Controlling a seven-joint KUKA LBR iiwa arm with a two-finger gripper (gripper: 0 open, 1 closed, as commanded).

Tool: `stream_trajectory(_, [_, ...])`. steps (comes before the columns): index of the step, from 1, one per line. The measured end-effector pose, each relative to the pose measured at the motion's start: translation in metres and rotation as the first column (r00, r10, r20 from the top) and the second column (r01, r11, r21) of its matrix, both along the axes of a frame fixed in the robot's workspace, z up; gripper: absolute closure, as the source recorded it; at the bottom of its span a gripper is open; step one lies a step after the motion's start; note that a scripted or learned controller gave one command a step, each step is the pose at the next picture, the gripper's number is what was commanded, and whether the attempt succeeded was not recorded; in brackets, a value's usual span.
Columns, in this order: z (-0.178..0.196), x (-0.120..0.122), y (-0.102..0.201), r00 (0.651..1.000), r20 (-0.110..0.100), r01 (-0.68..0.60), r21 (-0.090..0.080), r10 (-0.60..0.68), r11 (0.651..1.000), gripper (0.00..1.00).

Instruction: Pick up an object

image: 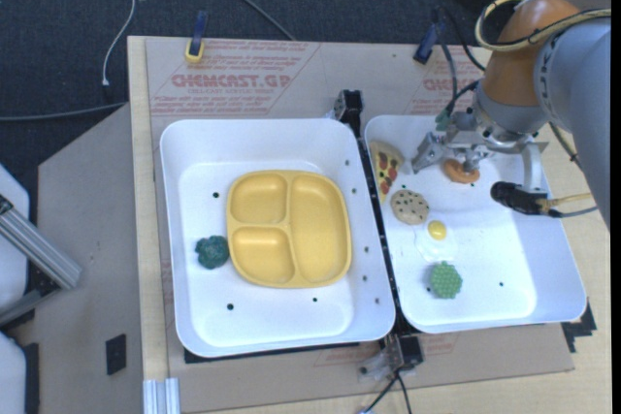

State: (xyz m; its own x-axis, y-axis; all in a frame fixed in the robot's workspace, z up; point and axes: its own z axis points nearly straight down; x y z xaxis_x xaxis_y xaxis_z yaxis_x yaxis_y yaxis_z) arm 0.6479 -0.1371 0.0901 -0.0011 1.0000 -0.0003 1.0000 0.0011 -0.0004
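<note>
Near items: I am seeing the green grape bunch, fried egg and cookie lying untouched
Gripper: I am watching the gripper hovering over the orange object, fingers spread, gripping nothing
Progress: I am judging the pick not yet done

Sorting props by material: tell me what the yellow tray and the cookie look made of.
Yellow tray: likely moulded plastic, smooth with a soft sheen and rounded compartment walls. Cookie: probably plastic or rubber toy food, matte tan with dark spots; too small to be sure.
</note>
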Motion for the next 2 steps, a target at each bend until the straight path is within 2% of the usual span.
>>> stream_trajectory(1, [0.015, 0.002, 0.0, 1.0, 0.007, 0.0, 0.0, 0.0, 1.0, 1.0])
stream_trajectory(2, [0.06, -0.001, -0.001, 1.0, 0.006, 0.002, 0.0, -0.002, 1.0, 1.0])
